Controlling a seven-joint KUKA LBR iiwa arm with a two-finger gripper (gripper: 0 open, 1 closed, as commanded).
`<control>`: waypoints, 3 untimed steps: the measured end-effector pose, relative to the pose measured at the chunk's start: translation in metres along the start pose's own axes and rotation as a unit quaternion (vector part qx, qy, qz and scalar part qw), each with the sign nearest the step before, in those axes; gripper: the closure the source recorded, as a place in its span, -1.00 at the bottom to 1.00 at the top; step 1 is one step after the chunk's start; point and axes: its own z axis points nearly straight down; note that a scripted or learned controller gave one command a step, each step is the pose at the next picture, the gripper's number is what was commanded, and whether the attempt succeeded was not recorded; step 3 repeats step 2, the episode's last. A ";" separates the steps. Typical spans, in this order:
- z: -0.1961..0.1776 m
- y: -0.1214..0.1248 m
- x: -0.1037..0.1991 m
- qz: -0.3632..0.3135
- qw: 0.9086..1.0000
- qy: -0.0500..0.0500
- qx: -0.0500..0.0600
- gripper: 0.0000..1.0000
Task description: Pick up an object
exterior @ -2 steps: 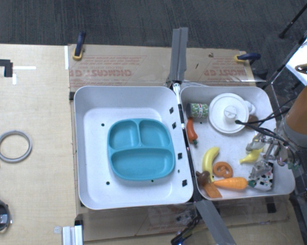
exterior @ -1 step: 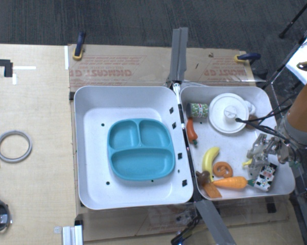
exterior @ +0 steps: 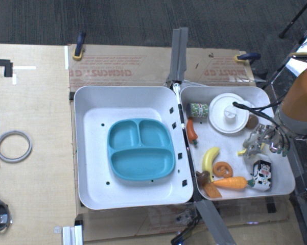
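Left bin [exterior: 87, 137]: the blue divided plate [exterior: 141, 149] sits at its middle, with bare white floor open on all four sides.

Right bin [exterior: 283, 185]: crowded. The white round lid [exterior: 227, 114] and the green can [exterior: 198, 109] take up the far end. The banana [exterior: 209, 160], orange ring [exterior: 222, 169], carrot [exterior: 231, 182] and cow-patterned block [exterior: 262, 175] fill the near end, close together. The pincer [exterior: 258, 143] and its cables stand over the right side. Open floor remains between lid and banana.

Worktop [exterior: 30, 188] left of the bins: open, apart from a grey tape ring [exterior: 12, 146].
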 end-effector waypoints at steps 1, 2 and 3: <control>0.002 0.060 -0.031 0.039 0.999 0.000 0.003 1.00; -0.142 0.144 -0.019 0.018 1.000 -0.001 0.003 1.00; -0.142 0.144 -0.019 0.018 1.000 -0.001 0.003 1.00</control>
